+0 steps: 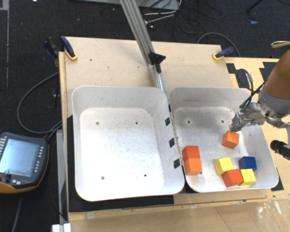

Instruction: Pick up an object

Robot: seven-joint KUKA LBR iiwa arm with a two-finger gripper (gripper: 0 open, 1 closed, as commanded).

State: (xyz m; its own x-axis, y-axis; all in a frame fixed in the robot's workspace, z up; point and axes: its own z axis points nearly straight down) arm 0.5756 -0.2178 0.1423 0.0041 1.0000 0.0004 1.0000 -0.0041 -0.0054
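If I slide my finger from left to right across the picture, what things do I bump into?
Screen box with buttons → left white bin → tall orange block → yellow block → small orange block → blue block → robot arm.

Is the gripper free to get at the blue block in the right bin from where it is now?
Probably yes: the blue block lies open from above, near the gripper, though yellow blocks crowd it.

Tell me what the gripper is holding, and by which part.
Cannot be told. The gripper sits right at the top of a small orange block in the right bin, but an actual hold isn't visible.
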